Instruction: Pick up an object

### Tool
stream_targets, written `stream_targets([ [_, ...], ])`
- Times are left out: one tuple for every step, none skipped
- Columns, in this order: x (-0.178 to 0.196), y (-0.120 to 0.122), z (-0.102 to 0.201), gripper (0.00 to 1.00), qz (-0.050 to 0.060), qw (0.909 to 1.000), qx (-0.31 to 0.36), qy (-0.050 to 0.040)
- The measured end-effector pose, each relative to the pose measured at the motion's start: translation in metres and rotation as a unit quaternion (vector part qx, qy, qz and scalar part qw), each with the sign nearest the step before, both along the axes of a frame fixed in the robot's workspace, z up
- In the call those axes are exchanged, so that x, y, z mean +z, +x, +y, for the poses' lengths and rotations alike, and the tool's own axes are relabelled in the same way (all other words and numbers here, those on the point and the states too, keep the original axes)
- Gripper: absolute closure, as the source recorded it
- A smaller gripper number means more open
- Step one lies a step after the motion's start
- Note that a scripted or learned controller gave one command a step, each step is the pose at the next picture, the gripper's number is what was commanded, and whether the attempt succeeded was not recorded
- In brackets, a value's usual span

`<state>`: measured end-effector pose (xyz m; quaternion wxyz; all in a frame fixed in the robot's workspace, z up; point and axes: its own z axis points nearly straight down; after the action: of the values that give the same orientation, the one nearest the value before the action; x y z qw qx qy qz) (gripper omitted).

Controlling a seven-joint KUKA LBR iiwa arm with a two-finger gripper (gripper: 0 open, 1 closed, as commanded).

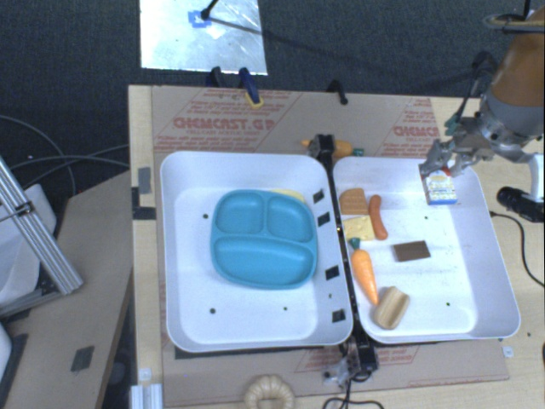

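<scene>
Bread roll (391, 307) lies far from gripper (446, 165), above small carton (440, 188).

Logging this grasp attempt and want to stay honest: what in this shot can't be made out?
- Claw: blurred, seen from above; whether it actually grips the small blue and white carton under it is unclear.
- Carton print: too small to read.
- Yellow item: mostly hidden behind the blue divided plate.
- Arm: cut off by the right edge.
</scene>
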<state>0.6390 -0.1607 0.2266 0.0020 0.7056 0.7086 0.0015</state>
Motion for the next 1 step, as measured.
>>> stream_targets([
  [-0.0099,-0.0080,0.0526,1.00,0.002,1.0000,0.002,0.0007],
])
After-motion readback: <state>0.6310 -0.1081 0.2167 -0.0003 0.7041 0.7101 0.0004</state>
